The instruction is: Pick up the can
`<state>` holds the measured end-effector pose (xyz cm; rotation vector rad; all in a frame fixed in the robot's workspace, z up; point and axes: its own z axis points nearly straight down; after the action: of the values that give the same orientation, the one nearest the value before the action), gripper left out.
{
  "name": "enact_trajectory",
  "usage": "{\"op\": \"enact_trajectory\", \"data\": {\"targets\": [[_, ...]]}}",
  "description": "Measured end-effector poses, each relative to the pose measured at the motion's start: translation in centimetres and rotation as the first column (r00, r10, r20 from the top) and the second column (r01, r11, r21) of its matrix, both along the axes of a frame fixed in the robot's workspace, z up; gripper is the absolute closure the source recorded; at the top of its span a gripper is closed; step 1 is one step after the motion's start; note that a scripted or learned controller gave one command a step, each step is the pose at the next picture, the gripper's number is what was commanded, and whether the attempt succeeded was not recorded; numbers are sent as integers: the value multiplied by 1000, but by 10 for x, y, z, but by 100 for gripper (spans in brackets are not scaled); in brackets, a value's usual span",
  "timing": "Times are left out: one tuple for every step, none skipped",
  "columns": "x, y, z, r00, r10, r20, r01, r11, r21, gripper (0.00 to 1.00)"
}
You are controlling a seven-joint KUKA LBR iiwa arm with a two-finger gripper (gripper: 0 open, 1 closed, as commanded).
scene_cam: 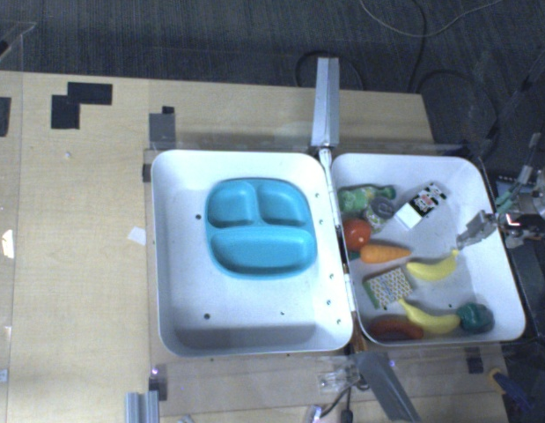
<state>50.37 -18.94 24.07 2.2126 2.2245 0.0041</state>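
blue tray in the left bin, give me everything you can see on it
The blue tray is a light-blue, plastic-looking divided plate with rounded corners: two small compartments along its far side and one long one along its near side, split by raised ridges. Nothing lies in any compartment. It rests flat, right side up, on the floor of the left bin, roughly centred and slightly toward the far wall, apart from all four walls.

The can [381, 208] is small, with a greyish round end facing up toward the camera and a dark green body, lying tilted in the back left part of the right bin [466, 167], touching the green leafy toy [356, 198] beside it.
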Motion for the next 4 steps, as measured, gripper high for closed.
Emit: {"op": "enact_trajectory", "data": {"targets": [[108, 44, -85, 984, -177, -1, 177, 984, 2, 0], [106, 66, -118, 982, -191, 3, 191, 982, 2, 0], [145, 135, -54, 944, -329, 1, 329, 944, 3, 0], [109, 105, -108, 937, -348, 35, 348, 937, 13, 0]]}}
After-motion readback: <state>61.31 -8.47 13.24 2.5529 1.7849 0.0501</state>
